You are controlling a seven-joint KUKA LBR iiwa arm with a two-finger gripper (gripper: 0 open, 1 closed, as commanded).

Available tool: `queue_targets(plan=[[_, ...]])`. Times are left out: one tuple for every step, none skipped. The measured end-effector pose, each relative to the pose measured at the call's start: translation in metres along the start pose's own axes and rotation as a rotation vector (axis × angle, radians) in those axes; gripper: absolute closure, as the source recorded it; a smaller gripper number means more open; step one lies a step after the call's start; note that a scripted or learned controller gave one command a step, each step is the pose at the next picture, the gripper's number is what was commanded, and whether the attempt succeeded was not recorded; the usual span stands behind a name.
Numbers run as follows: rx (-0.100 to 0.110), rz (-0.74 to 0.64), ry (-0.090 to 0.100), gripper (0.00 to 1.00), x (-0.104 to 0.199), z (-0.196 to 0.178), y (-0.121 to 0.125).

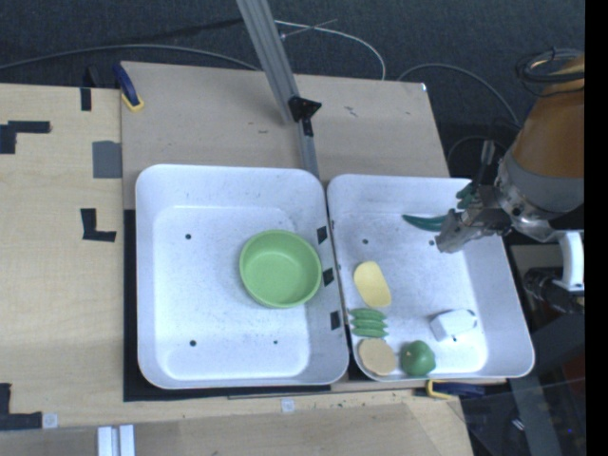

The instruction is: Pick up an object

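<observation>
Dark green piece (423, 221): it lies at the upper part of the right bin (418, 274), long and thin, with its pointed end toward the divide between the bins. Its other end meets my gripper (454, 236). I cannot tell whether that end is in my grip or just beside it, nor whether I am open or closed; the view is too coarse at that spot.

My position: over the right bin's far right side, near its upper right corner, with the arm (551, 150) behind me at the right edge of the view.

Other contents of the right bin:
- A yellow oval piece (371, 284) near the bin's left wall, about mid-height.
- A green ribbed piece (369, 323) just below the yellow one.
- A tan round piece (377, 356) at the lower left corner, touching or nearly touching a round green piece (416, 357) to its right.
- A white piece (453, 325) toward the lower right, apart from the others.

Left bin (190, 293): a light green bowl (280, 269) stands upright, right of centre, close to the wall shared with the right bin.

Surroundings: both bins rest on a wooden bench (209, 112). A grey metal pole (271, 46) slants down from the top of the view to the point where the bins meet. A blue and yellow clamp (128, 85) sits at the bench's upper left corner.
</observation>
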State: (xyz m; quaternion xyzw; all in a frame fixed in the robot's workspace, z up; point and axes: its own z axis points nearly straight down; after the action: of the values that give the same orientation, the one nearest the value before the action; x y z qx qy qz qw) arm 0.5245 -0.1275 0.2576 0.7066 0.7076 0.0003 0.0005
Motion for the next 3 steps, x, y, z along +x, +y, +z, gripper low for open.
queue_targets(plan=[[0.003,-0.006,0.002,1.00,0.053,0.006,0.023],[0.003,-0.006,0.002,1.00,0.114,0.007,0.040],[0.005,-0.005,0.001,1.00,0.166,0.024,0.048]])
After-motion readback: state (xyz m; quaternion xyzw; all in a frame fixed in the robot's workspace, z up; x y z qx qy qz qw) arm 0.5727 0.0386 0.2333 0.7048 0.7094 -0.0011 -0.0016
